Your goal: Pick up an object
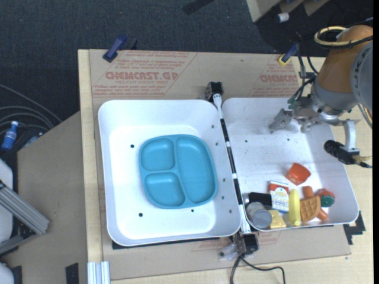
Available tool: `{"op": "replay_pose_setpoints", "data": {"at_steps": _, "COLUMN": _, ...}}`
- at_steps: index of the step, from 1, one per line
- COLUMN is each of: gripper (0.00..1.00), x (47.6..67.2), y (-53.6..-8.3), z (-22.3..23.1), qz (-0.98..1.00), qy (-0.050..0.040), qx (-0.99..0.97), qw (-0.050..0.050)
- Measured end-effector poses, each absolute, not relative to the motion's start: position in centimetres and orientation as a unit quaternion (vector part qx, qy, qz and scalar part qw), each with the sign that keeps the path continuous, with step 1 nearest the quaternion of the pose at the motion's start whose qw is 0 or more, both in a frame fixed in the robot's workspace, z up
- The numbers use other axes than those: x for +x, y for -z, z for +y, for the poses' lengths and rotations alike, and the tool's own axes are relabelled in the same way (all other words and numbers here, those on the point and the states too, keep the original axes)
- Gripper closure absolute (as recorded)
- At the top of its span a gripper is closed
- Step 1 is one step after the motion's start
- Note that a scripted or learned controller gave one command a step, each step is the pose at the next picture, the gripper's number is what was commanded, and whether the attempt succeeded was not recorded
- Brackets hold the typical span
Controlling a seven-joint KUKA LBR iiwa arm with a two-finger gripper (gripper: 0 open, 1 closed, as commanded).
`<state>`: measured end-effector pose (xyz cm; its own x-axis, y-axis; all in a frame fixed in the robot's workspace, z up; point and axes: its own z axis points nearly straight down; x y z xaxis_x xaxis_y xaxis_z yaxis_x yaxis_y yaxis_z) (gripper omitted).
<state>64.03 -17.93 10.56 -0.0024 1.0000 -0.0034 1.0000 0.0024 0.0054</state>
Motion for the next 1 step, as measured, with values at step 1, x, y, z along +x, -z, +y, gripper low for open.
{"op": "replay_pose_setpoints", "data": {"at_steps": 1, "gripper": 0.00, "x": 58.76, "y": -8.43, "z": -18.86, "qz": 0.707, "qy": 0.0004, "qx": 0.707, "qw": -0.001}}
